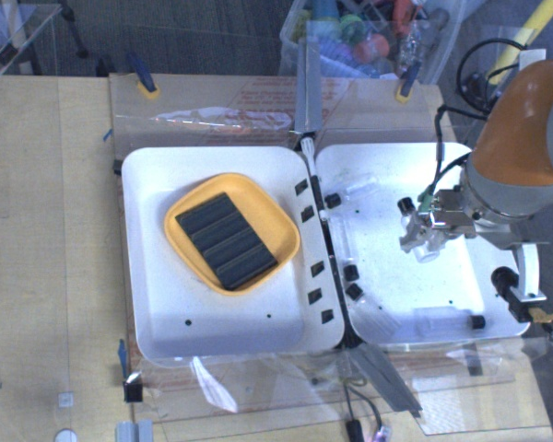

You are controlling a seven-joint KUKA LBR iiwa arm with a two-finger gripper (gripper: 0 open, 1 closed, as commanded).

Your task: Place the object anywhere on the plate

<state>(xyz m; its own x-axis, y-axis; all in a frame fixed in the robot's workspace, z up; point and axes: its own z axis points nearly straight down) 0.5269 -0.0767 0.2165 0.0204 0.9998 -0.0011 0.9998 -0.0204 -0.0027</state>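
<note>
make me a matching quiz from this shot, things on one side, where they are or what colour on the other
Things:
1. plate
2. black block
3. gripper
4. orange band

Descriptions:
A. over the right bin
B. yellow, in the left bin
C. on the arm, above the wrist
D. dark and ribbed, lying on the plate

Pairs: 1-B, 2-D, 3-A, 4-C
</note>
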